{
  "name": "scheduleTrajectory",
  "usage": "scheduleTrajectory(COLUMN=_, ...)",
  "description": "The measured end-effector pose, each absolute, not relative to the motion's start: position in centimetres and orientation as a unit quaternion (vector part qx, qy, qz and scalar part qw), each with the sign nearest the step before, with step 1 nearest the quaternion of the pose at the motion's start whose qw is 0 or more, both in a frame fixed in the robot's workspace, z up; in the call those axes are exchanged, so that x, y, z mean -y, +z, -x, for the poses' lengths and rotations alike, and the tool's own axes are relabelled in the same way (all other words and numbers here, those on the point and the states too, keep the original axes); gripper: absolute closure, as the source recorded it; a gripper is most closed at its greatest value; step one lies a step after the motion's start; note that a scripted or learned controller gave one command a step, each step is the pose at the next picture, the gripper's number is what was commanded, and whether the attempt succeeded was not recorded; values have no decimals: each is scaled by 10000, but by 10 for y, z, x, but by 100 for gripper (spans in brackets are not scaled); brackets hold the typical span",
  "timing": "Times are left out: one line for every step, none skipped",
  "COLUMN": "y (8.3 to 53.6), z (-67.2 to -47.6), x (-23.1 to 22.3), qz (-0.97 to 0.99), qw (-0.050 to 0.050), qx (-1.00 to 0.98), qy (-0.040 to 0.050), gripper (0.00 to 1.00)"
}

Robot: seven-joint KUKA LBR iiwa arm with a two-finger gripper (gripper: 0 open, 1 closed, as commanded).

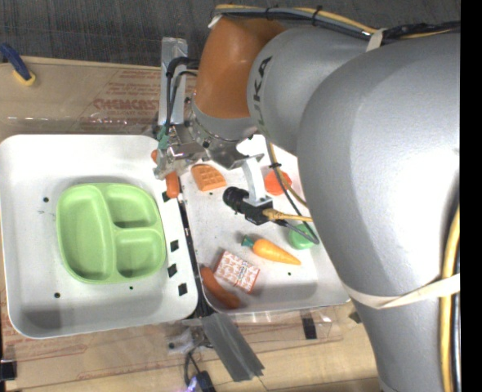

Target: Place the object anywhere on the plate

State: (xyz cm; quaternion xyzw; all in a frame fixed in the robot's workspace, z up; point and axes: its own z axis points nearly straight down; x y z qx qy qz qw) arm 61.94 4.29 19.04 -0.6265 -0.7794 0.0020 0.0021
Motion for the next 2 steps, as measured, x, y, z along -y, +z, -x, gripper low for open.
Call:
scheduleTrajectory(y=190, z=-619, x=-43, qz=6267, qw=20, qx=7792, qy=20, gripper=0)
scheduleTrajectory(y=232, z=-609, x=-47, qz=6401, qw=14, qx=7683, qy=13, gripper=0)
